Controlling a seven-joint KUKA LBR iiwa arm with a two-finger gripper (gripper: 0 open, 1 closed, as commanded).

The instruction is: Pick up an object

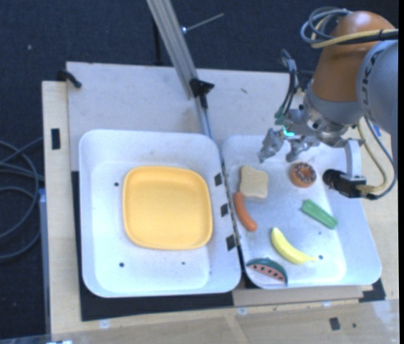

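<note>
- The toy foods lie in the right bin (363,260): a tan bread slice (253,183) near its left wall, an orange sausage (244,212) just below the bread, a yellow banana (290,246) lower down, a watermelon wedge (267,269) at the front rim, a green piece (319,214) to the right, and a round brown-orange item (303,174) near the back.
- The hand (288,147) hangs over the back of that bin, above and between the bread and the round item; its fingers are spread apart with nothing between them.
- The left bin (94,192) holds a square yellow plate (167,207).
- A slanted metal rail (177,45) crosses the worktop (116,95) toward the gap between the bins.
- No writing can be read.
</note>
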